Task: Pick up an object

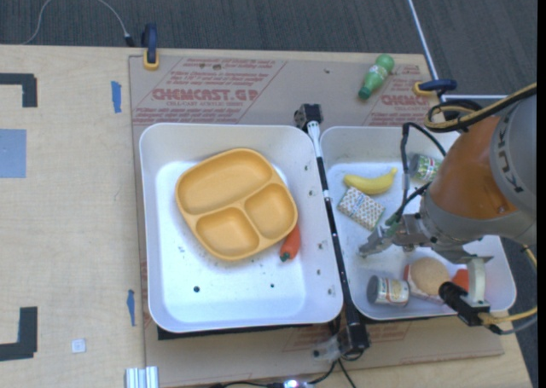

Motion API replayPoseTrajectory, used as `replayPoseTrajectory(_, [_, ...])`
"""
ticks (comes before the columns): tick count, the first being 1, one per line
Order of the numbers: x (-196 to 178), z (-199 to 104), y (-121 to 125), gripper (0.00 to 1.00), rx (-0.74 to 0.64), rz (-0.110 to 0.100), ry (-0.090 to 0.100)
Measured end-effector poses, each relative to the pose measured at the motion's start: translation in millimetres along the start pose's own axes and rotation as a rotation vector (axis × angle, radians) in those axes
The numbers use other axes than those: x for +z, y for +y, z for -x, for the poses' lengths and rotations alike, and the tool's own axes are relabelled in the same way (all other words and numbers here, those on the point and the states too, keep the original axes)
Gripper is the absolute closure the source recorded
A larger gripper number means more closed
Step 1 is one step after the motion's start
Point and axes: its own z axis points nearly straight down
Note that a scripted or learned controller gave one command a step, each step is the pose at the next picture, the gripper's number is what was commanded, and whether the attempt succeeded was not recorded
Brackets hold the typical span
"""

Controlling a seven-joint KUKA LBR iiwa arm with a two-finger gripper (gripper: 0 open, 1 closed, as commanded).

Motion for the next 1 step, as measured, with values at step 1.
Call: replayPoseTrajectory(1, [0.1,-0.1,2.9,0.00,0.001,-0.005,0.000])
